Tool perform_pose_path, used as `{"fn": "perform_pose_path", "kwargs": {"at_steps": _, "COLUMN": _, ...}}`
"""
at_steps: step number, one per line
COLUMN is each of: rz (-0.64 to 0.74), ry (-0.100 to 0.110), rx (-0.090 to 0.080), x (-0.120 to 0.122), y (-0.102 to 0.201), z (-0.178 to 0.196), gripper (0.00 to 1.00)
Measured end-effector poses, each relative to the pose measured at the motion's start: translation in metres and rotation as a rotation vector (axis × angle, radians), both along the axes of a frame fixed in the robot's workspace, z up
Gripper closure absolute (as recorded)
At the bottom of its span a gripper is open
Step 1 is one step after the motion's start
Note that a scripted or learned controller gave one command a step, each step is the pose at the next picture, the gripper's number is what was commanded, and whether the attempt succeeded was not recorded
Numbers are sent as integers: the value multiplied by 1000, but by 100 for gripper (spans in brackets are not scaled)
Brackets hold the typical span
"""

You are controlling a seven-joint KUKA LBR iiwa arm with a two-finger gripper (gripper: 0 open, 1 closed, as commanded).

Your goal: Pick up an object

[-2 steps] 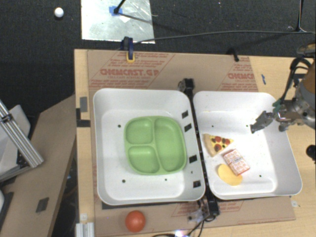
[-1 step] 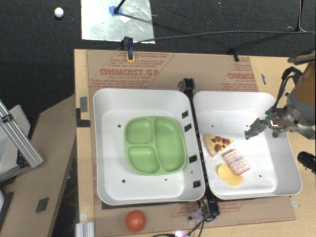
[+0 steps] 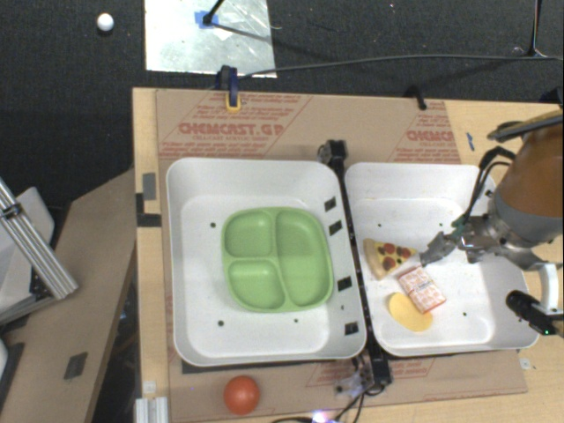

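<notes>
— Where is the gripper (image 3: 438, 249)?

— Low over the right bin (image 3: 458, 188). I cannot tell how its jaws stand.

— What is near it?

— A pizza slice (image 3: 388, 256) lies just left of the tip. A small pink packet (image 3: 420, 289) is just below it, resting partly on a yellow disc (image 3: 410, 314).

— And farther out?

— The left bin (image 3: 194, 236) holds a green divided plate (image 3: 276, 259). Both bins sit on a brown board (image 3: 291, 117). An orange ball (image 3: 241, 394) rests at its front edge. Dark floor lies beyond, with a shiny sheet (image 3: 207, 25).

I work in a robotics lab: my table (image 3: 291, 113) is a cardboard-covered board holding two white bins (image 3: 189, 236), with aluminium framing (image 3: 35, 254) and cables (image 3: 370, 60) around it.
</notes>
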State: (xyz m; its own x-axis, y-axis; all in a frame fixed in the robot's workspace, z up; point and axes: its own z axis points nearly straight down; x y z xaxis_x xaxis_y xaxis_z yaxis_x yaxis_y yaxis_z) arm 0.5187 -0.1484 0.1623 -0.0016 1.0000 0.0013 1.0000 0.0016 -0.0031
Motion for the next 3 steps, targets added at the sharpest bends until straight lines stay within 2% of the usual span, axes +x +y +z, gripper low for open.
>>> {"fn": "perform_pose_path", "kwargs": {"at_steps": 1, "rz": -1, "ry": 0, "rx": 0, "x": 6, "y": -4, "z": -59, "gripper": 0}}
{"fn": "perform_pose_path", "kwargs": {"at_steps": 2, "rz": 0, "ry": -6, "rx": -2, "x": 8, "y": -4, "z": -45, "gripper": 100}}
{"fn": "perform_pose_path", "kwargs": {"at_steps": 3, "rz": 3, "ry": -8, "rx": -2, "x": 12, "y": 2, "z": 0, "gripper": 100}}
